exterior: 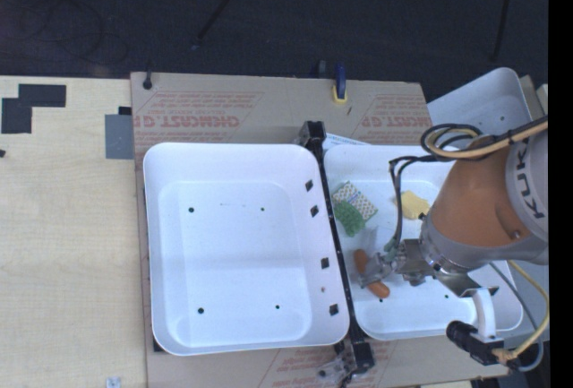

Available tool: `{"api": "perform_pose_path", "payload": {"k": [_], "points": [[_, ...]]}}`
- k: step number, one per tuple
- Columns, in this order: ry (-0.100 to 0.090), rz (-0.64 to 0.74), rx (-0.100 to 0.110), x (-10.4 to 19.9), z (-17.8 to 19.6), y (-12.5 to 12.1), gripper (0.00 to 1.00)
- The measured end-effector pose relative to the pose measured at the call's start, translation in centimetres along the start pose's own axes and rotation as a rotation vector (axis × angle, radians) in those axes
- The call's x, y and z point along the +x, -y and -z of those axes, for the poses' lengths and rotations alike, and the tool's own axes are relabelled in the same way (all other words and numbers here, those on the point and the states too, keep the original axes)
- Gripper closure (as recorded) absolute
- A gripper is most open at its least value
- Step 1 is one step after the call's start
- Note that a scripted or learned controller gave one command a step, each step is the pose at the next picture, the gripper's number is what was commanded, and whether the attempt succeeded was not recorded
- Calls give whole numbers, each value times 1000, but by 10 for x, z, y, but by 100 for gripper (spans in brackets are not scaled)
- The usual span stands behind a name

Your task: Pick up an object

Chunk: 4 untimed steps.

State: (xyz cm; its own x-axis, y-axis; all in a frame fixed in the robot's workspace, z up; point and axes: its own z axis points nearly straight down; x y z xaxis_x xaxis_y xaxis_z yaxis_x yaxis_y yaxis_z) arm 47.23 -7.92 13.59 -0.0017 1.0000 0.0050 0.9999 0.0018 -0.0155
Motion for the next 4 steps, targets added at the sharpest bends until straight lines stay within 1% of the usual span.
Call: {"api": "perform_pose_path", "payload": {"k": [1,2,3,4], "points": [[3,-9,-10,-4,16,-2,100],[7,-2,-30,-17,174,-3,100],[3,7,-19,57,202,-77,100],[3,5,-16,116,238,-74,100]]}}
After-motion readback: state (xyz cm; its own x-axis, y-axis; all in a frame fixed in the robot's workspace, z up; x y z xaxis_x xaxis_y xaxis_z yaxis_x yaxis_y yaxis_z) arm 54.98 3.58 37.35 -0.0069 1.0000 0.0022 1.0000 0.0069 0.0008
